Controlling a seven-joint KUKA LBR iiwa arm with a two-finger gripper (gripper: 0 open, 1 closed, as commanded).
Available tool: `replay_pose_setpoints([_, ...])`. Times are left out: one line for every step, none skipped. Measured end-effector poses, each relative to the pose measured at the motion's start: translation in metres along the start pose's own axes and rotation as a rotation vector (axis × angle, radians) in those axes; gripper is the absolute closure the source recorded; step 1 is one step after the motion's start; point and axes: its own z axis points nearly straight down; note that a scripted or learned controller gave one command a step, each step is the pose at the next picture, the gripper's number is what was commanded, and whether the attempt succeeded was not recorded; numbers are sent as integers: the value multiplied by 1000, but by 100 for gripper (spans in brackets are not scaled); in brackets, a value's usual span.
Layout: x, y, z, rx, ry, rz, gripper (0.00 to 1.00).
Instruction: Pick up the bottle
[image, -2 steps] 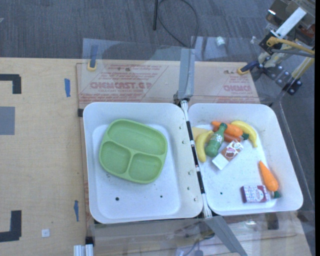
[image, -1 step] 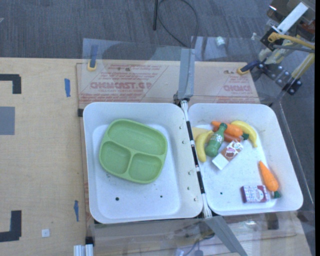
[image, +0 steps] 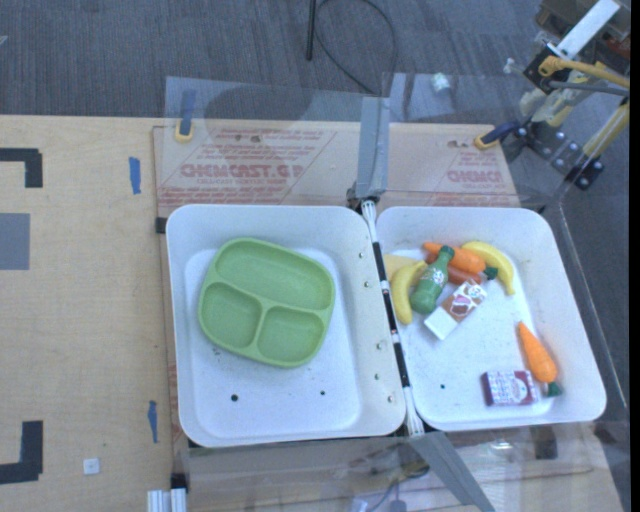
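Note:
A small green bottle (image: 430, 283) with a dark cap lies tilted in the right bin (image: 570, 300), near its upper left. It rests among other toy food. A yellow banana (image: 402, 291) touches its left side, an orange carrot (image: 457, 263) lies just above and to the right of it, and a red and white carton (image: 460, 305) sits at its lower right.
A second banana (image: 494, 263) curves at the right of the cluster. Another carrot (image: 538, 354) and a dark red box (image: 510, 387) lie near the right bin's lower right. A green divided plate (image: 266, 301) sits in the left bin (image: 185, 330). Clamps and framework (image: 560, 90) stand at the far right.

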Motion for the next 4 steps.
replay_pose_setpoints([3, -1, -10, -3, 0, -7, 100])
replay_pose_setpoints([6, -3, -21, -6, 0, -13, 100])
replay_pose_setpoints([9, -4, -31, -10, 0, -19, 100])
replay_pose_setpoints([12, -5, -41, -13, 1, -25, 100])
